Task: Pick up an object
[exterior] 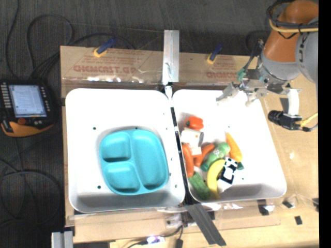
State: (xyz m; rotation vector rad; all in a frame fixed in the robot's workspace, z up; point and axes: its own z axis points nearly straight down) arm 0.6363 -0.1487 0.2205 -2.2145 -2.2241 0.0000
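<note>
Claw hovering over right bin's far edge, near its far right corner, fingers spread wide, nothing between them. Toy food pile lying untouched against same bin's left wall toward near edge: banana, carrot, tomato. Blue divided tray resting mid left bin.

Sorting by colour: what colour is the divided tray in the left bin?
Turquoise blue. The divided tray shows clearly in the overhead camera view.

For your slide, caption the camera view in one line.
Gripper poised above right bin of toy food; teal tray in left bin.
</note>
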